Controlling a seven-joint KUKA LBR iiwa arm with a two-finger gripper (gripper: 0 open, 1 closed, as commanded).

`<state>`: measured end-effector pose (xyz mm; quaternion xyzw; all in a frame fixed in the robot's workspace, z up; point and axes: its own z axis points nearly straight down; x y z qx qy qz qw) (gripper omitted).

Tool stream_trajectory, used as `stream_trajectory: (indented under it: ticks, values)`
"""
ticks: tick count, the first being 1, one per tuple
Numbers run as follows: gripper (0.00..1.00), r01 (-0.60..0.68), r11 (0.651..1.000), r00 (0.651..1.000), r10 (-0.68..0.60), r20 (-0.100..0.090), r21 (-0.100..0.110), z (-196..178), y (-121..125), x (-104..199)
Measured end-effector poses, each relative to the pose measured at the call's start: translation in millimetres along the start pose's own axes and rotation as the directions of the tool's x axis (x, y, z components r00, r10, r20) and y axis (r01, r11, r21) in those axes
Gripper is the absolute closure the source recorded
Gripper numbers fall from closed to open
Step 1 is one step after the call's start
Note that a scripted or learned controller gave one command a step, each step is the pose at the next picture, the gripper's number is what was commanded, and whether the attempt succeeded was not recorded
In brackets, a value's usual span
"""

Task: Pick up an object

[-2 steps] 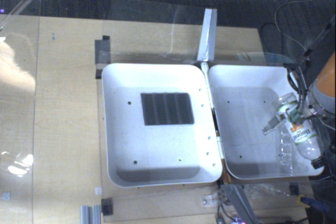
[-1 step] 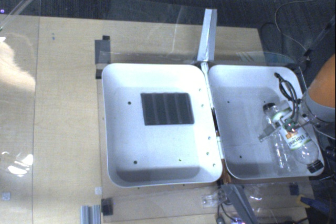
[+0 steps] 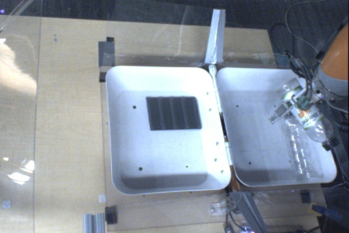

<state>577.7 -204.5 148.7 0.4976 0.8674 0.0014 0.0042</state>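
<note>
The gripper [image 3: 292,98] is hanging over the right bin [image 3: 245,133], near its right side, reaching in from the arm [image 3: 334,65] at the right edge. A clear plastic bottle [image 3: 312,120] is lying in that bin just below and to the right of the gripper, very close to it; whether they are touching is unclear. I cannot tell the gripper's state. One bottle is showing. Two bins are sitting side by side; the left bin [image 3: 125,117] is holding one dark ribbed pad [image 3: 173,113].
</note>
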Motion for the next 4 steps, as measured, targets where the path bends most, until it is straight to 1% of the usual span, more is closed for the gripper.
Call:
stream_trajectory:
  ticks: [1, 2, 3, 4]
  values:
    - [1.0, 0.004, 1.0, 1.0, -0.004, 0.005, -0.006, -11.5, 2.9, -0.2]
    - [1.0, -0.033, 0.999, 0.999, 0.033, 0.0, -0.001, -65.1, 75.3, 30.3]
    - [1.0, 0.077, 0.997, 0.997, -0.077, 0.003, -0.002, -174.8, 83.0, 0.9]
    - [1.0, 0.073, 0.997, 0.997, -0.073, -0.003, 0.002, -88.5, 106.2, 48.5]
